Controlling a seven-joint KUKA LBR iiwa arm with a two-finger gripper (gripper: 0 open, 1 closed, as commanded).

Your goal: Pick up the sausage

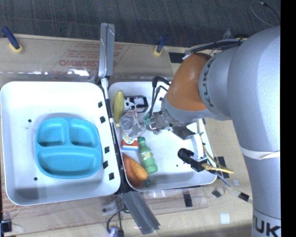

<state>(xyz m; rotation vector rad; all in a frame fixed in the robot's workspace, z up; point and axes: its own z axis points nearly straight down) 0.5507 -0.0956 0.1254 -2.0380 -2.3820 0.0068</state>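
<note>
Hand (149,124) lowered into right bin (200,179), above clutter near divider; finger state cannot be told. Sausage (134,170) seen at bin's near-left corner, beside green bottle (146,155).

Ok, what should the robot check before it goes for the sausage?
1. Orange-brown oblong sausage in plain sight, near-left corner of the right white bin: ok.
2. Gripper over the sausage: not ok, it is by the clear plastic cup.
3. Room around the sausage: not ok, the small green bottle crowds it.
4. Gripper carrying nothing: cannot tell.
5. Blue divided tray out of the way: ok.
</note>
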